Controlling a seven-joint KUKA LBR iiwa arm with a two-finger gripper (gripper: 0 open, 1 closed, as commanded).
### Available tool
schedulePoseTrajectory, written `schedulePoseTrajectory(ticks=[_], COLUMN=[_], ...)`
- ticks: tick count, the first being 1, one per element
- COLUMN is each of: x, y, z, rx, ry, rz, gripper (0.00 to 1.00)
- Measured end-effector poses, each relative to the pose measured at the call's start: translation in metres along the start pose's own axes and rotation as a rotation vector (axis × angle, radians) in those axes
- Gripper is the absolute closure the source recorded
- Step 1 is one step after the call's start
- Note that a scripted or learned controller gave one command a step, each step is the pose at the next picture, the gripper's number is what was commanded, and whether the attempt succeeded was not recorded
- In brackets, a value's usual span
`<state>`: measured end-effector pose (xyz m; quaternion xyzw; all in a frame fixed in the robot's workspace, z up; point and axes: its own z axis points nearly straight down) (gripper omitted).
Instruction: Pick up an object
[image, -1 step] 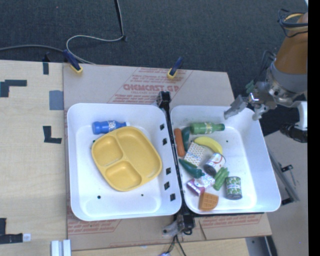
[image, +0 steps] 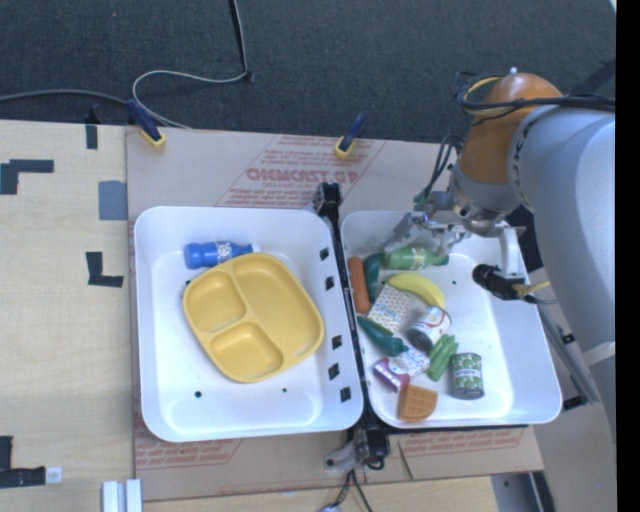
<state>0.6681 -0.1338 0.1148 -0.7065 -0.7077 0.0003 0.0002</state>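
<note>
Arm reaches down over right bin.

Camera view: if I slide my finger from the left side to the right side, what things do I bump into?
Blue bottle → yellow tray → orange carrot → yellow banana → green can → gripper sits above them.

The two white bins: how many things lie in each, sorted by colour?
Left bin
Yellow: 1, divided plate
Blue: 1, bottle

Right bin, roughly; the pile overlaps
Green: 5
Orange: 2
Yellow: 1, banana
Purple: 1
Red and white: 1

Total: 12
</note>
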Motion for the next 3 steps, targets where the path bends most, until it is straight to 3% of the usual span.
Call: schedulePoseTrajectory(ticks=[1,2,3], x=[0.021,0.022,0.075], y=[-0.039,-0.039,-0.077], z=[0.021,0.012,-0.132], rx=[-0.002,0.000,-0.002], ry=[-0.002,0.000,0.000], rz=[0.001,0.000,-0.001], gripper=[0.00,1.00,1.00])
